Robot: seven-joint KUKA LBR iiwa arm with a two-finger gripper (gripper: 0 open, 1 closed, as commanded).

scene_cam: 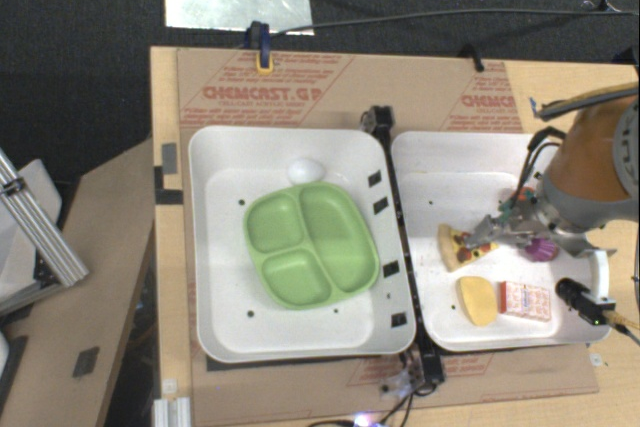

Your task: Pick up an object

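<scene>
Big tan surface under everything, stamped with red "CHEMCAST. G P" lettering near the top left and a partly cut-off "CHEMCAS" repeat toward the top right, both printed at a slant. Two shallow white bins side by side on it: left bin and right bin, touching along the middle seam with black clips. Grey arm with the orange band reaching in from the right, over the right bin. Green divided plate sitting in the middle of the left bin, three compartments, tilted a bit, with a small white oval thing just beyond it near the bin's far wall. In the right bin, a yellow rounded piece near the front wall, right beside a small red-and-white packet with print too tiny to read. Further in, a pale wedge with red and yellow bits, looks like a toy pizza slice, lying just left of the tool. Small purple object tucked under the wrist. Tool down low by the wedge, but can't tell if open or closed from this angle.
</scene>
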